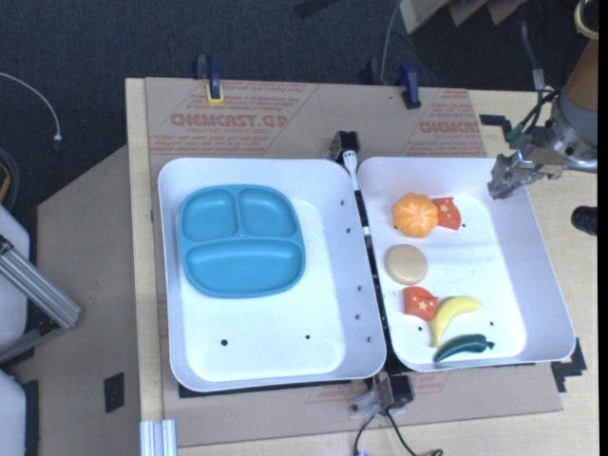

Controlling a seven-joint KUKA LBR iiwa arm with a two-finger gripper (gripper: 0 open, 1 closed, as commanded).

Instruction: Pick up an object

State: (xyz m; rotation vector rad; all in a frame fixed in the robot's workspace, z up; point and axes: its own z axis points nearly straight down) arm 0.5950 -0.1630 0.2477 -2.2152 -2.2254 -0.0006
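Nearest me in the right bin [541, 283] lies a dark green pepper-like piece [463, 347], touching a yellow banana [453, 315] that curls up against a small red piece [420, 302]. Just behind those sits a tan round [407, 263], then an orange [415, 215] with another red piece [446, 213] touching its right side. The left bin [328, 255] carries a blue divided plate [242, 240], well apart from the food. Farthest back, the gripper [505, 176] hangs over the right bin's far right corner, clear of every item, the arm [579, 112] slanting in from the right; I cannot tell how wide the claw stands, and nothing shows in it
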